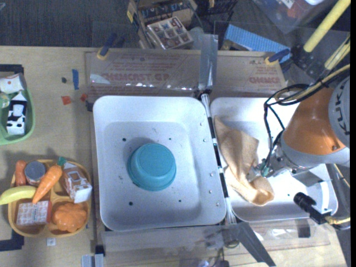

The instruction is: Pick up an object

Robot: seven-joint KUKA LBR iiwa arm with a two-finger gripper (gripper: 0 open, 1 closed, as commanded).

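Where the right bin (311, 209) met the left bin (111, 115), lay a soft tan cloth (240, 159), crumpled and floppy, along the right bin's left edge down to its front. Came down to the cloth's front end: the gripper (261, 171), fingers too hidden to tell if open or shut, or holding anything. Sat upside down in the middle of the smooth white left bin: a round blue bowl (152, 166).
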